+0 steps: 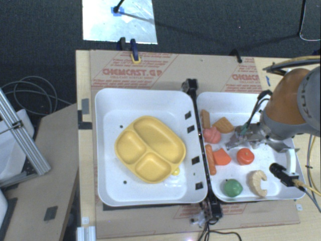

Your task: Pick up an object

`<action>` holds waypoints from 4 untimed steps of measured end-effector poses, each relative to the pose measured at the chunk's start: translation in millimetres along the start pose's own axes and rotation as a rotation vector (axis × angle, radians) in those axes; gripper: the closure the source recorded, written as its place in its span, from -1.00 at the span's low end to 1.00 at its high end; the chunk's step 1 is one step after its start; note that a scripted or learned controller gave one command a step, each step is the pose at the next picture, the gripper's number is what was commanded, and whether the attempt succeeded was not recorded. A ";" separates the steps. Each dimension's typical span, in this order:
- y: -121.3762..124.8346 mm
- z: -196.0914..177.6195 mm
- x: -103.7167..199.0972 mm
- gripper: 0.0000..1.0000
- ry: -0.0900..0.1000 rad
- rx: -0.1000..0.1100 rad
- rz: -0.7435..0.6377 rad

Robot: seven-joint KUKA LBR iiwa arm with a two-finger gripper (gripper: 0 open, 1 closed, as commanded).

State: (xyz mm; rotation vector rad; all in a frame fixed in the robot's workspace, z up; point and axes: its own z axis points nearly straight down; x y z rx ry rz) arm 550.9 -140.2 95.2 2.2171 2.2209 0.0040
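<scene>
Jaws (239, 140) hover low in the right bin (228, 98), open or closed I cannot tell, just beside the red tomato (245, 156), with the orange wedge (221, 157) near their left.

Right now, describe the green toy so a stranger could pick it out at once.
Look at the right-hand white bin, the one crowded with small toy foods, not the one holding the yellow divided plate. Go to its near edge: the green toy sits left of a pale curved piece. It is the only green, round item among orange and pink neighbours.
</scene>
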 end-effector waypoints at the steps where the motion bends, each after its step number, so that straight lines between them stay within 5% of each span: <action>1: -40.5 11.3 -30.6 -1.00 0.001 0.007 0.005; 2: -36.3 -1.4 -28.7 1.00 -0.001 -0.002 0.000; 3: 48.9 7.8 33.9 1.00 -0.006 -0.010 -0.007; 4: 25.6 -101.6 96.6 1.00 0.003 -0.005 -0.009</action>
